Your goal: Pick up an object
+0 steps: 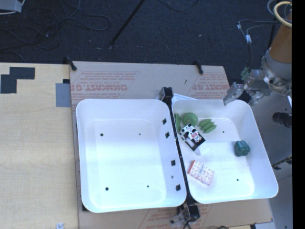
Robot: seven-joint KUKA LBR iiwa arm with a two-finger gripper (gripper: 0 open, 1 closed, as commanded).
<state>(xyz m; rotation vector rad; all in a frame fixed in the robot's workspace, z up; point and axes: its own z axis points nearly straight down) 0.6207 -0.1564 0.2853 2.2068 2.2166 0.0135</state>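
Right bin (257, 185) objects (green block (241, 148) nearest) below end effector (242, 92).

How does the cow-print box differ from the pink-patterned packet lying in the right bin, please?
The cow-print box is black and white with bold blotches; the pink-patterned packet is pale with fine pink marks. The box lies toward the bin's far side, touching green items; the packet lies nearer the camera, apart from other things. Both are small, rectangular, tilted, and close to the divider in the right bin.

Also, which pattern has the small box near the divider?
The small box has black-and-white cow patches, seen in the camera view.
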